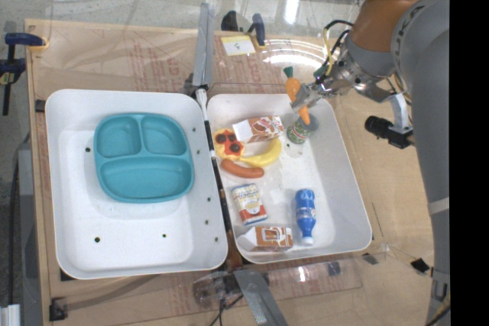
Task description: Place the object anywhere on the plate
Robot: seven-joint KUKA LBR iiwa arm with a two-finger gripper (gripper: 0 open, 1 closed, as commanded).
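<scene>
Your target sits far left: the teal three-compartment plastic plate (143, 157), flat and bare in the left white shallow bin (61, 187). Across the metal divider, the right white bin (348, 187) holds the clutter: a yellow toy banana (263, 155) touching a red toy sausage (241, 169), small printed food packets (249, 204), a blue plastic bottle (305, 215) lying near the front rim.

At that bin's far right corner, the grey arm's end effector (303, 99) hovers with an orange carrot-shaped toy (296, 91) at its tip; the toy looks pinched between the fingers, green top pointing away, though the blur leaves that grip a judgement. A small clear jar with a green label (299, 131) stands just below.

Carry the carrot well clear of the divider, settle low over the plate's large compartment, then release gently so it can't roll off.
</scene>
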